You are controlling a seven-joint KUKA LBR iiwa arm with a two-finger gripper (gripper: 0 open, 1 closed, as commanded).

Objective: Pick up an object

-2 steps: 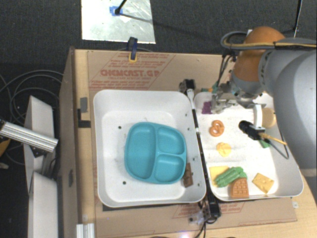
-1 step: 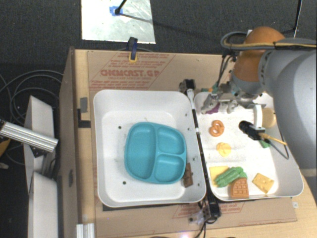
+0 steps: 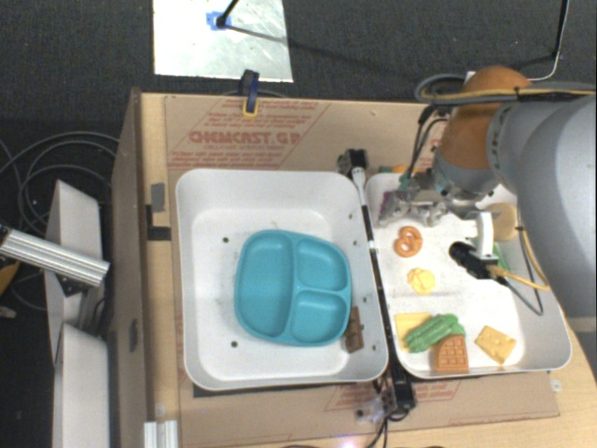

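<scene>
My gripper (image 3: 419, 210) hangs low over the far end of the right bin (image 3: 550, 343), under the grey arm and its orange band. Just in front of it lies a brown pretzel (image 3: 408, 242), apart from the gripper. Nearer the front are a small yellow round piece (image 3: 422, 280), a yellow wedge (image 3: 407, 324), a green pickle (image 3: 435, 331), a brown waffle (image 3: 451, 354) and a cheese piece (image 3: 495, 343). Nothing shows between the gripper's tips.
The left bin (image 3: 210, 213) holds a blue divided plate (image 3: 293, 287) and a small brown piece (image 3: 354, 329) at its right wall. A ridge (image 3: 367, 241) parts the two bins. Cardboard (image 3: 242, 129) lies beyond them.
</scene>
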